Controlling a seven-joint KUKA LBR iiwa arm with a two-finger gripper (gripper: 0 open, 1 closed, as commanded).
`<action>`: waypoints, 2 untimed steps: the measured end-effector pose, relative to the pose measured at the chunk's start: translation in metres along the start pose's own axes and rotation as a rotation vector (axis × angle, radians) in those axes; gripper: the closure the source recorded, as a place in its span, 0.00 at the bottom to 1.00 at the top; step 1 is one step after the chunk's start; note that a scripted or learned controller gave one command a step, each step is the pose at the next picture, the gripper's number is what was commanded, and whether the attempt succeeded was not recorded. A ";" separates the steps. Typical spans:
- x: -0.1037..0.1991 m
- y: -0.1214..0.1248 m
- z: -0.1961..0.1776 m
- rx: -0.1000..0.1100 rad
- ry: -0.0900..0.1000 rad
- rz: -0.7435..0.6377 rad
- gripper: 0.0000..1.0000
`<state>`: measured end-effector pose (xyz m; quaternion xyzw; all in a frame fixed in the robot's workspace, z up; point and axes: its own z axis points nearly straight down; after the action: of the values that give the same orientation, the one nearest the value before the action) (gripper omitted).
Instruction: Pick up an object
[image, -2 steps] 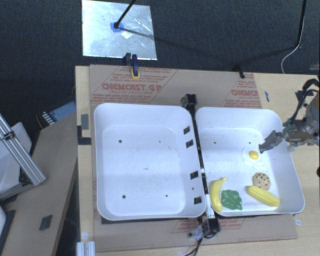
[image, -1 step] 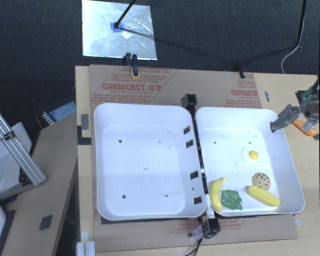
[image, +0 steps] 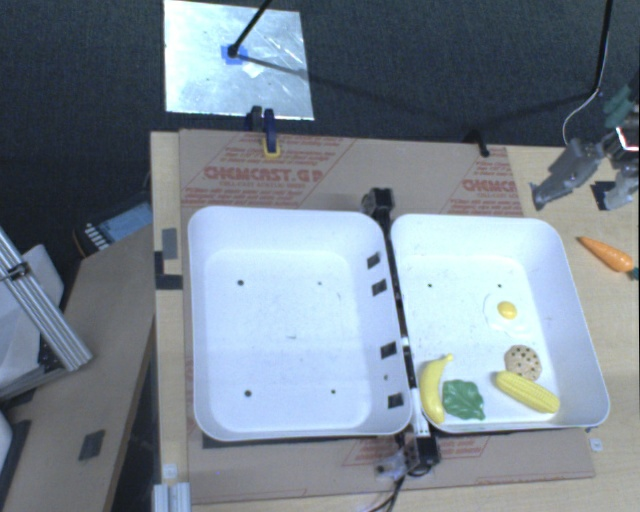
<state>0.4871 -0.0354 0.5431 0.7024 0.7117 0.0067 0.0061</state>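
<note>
Yellow and curved, a banana is seen beside a green leaf. Whether the gripper is parted cannot be told.

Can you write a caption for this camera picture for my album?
Toy banana, corn, cookie and egg wait in the right bin.

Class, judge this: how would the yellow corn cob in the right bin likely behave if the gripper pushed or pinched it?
The corn cob looks rounded and elongated, so it may roll sideways. It appears to be a plastic toy, probably light and stiff.
</note>
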 end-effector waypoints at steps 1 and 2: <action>0.021 0.060 0.211 0.027 -0.001 0.011 0.00; 0.073 0.020 0.034 -0.004 0.003 0.004 0.00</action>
<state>0.5065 0.0382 0.5095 0.7037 0.7105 0.0090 0.0063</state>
